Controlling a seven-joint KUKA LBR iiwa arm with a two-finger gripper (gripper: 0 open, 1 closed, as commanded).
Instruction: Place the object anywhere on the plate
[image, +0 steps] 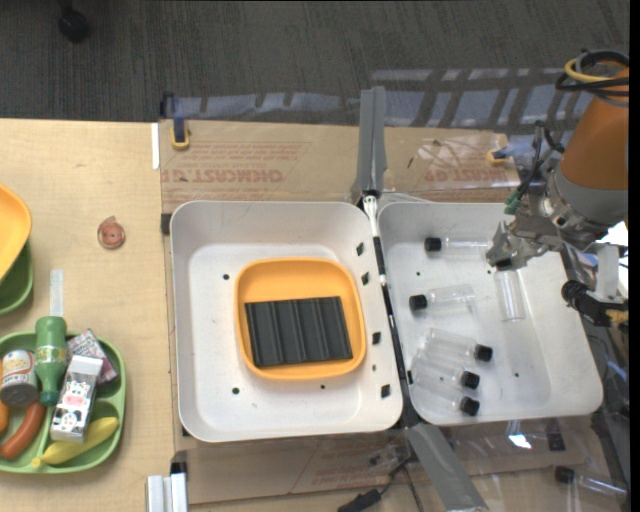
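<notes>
Vial (511, 297) lies in the right bin (560, 395) just below my gripper (503, 255), finger state indeterminate; I judge grasping pending, then transfer to the plate (300, 277)

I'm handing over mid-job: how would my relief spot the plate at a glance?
Look at the left white bin of the two. The plate lies flat at its middle: orange-yellow, squarish with rounded corners, with a dark ribbed block on it. Everything in the right bin is a clear tube with a black cap.
</notes>
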